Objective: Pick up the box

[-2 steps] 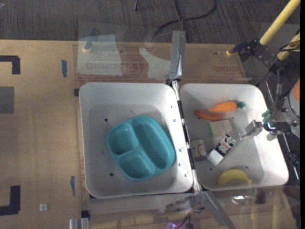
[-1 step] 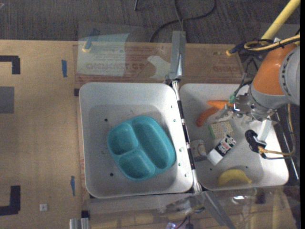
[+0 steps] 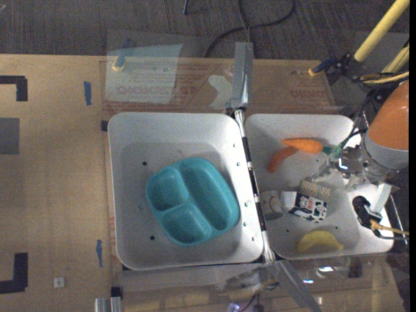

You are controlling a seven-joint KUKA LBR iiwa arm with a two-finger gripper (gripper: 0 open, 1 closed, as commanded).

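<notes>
A pale wooden bench (image 3: 52, 194) fills most of what I can see, with black tape corner marks along its left edge and short strips of blue tape (image 3: 87, 93) here and there; beyond it lies dark grey carpet (image 3: 97, 12) crossed by a looping black cable (image 3: 260, 5). A clear plastic sheet (image 3: 146, 77) lies on the bench just behind the bins. The left white shallow bin (image 3: 123, 135) holds a teal plastic tray with three compartments (image 3: 191, 201), lying a little askew near the middle. A metal strip (image 3: 240, 77) runs down to the seam where the two bins meet. The right white shallow bin (image 3: 273, 132) holds an orange carrot-shaped toy (image 3: 302, 145) and a smaller orange curved piece (image 3: 278, 159) towards the back, a small pale can-like object (image 3: 273, 203) near the left wall, and a yellow banana-shaped toy (image 3: 320, 241) at the front. The small box with a tan top and a black-and-white printed side (image 3: 311, 201) sits around the middle of this bin, between the carrot and the banana. The grey arm with its orange band (image 3: 390, 125) reaches in from the right, and its gripper (image 3: 338, 168) hangs just to the right of and behind the box; I cannot tell how the claw stands.
</notes>
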